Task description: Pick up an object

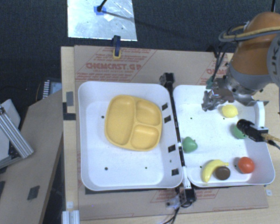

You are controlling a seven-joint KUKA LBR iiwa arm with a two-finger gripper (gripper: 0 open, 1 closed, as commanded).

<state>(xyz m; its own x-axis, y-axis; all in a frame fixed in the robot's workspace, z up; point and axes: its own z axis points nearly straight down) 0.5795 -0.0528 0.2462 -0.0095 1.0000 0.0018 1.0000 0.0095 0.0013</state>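
Camera view takes in the counter (pixel 67 101) from above, and the account runs from the near edge toward the far one, placing things against the jaws (pixel 209 101) of the KUKA arm (pixel 259 45).

Nearest, at the front of the right bin (pixel 266 174), a yellow banana (pixel 209 169) lies touching a brown round object (pixel 222 172), well in front of the jaws. Just to the right of those sits a red tomato-like ball (pixel 245 164), also well in front and off to the right. Farther back, a green pepper-like piece (pixel 190 144) lies by the divider between the bins, in front of the jaws and slightly left. To the right of the jaws and a little nearer, a green object (pixel 238 132) is partly hidden under a black part (pixel 250 129) of the tool. A yellow lemon (pixel 229 110) lies just beside the jaws, on their right, apart from them.

In the left bin (pixel 91 171), well to the left of the jaws, rests a yellow divided plate (pixel 133 122) with three compartments.

The jaws hang low over the rear left part of the right bin; whether they are apart or together cannot be told, and nothing shows between them. Beyond the bins a foil-like sheet (pixel 101 13) lies on dark cloth, far behind and to the left.
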